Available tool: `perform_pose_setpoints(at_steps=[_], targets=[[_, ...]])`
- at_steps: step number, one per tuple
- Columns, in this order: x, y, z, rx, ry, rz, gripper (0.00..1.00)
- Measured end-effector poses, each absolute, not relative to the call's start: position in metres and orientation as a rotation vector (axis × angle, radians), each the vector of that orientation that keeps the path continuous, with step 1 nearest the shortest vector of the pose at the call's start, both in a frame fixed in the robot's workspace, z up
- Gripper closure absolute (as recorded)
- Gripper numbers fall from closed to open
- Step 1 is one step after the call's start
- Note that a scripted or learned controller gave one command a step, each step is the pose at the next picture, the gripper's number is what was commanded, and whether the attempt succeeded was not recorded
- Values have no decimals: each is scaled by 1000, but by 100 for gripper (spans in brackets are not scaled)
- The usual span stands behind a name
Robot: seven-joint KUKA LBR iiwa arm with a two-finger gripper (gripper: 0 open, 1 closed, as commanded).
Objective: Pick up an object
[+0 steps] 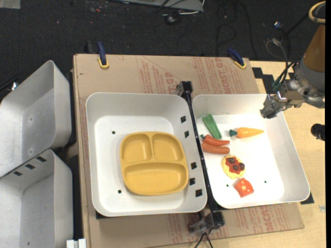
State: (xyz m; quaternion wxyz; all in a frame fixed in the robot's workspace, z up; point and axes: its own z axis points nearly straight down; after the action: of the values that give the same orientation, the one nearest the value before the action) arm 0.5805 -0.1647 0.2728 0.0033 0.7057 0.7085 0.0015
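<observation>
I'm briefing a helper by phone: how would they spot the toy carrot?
Look in the right-hand white bin, toward its upper middle. The carrot lies there pointing right, the only orange cone with a small green top, above the sausages.

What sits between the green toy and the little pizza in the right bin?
In the camera view, two toy sausages lie side by side between the green piece above and the pizza below.
</observation>
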Motion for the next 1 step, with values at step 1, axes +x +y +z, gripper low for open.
perform_pose_setpoints(at_steps=[1], targets=[[581, -165, 293, 2215, 2222, 3, 100]])
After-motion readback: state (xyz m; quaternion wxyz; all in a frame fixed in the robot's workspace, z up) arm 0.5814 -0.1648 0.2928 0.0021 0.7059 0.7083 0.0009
